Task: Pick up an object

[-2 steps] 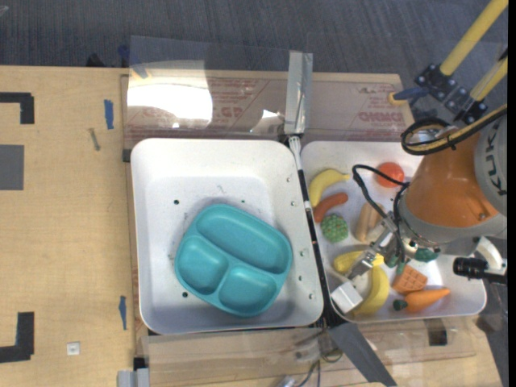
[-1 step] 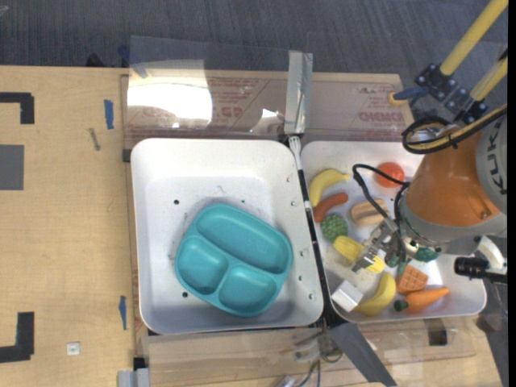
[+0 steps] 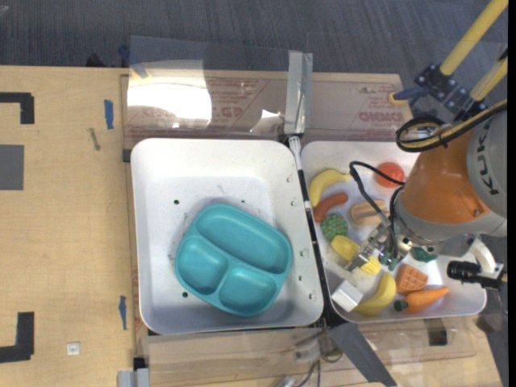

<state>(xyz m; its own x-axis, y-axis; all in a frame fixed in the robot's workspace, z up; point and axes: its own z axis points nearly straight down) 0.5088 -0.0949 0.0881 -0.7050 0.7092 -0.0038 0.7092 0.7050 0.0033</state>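
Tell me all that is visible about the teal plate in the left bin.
The teal plate is a rounded, oblong dish that looks like smooth plastic, divided into three compartments: one long one and two smaller ones. It lies flat and upright on the floor of the left bin, turned at a slant. Nothing sits in it, and the gripper is apart, over the right bin.

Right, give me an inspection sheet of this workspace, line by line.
Surface: two white bins side by side, left bin and right bin, on a wooden bench.
Job's things: toy food piled in the right bin: banana, carrot, waffle, corn, a second banana, tomato.
Clutter: teal divided plate in the left bin.
Grippers: gripper low over the right bin's food; grasp unclear.
Cables: black cable looping over the right bin.
Surroundings: grey carpet, clear plastic panel behind the bins.
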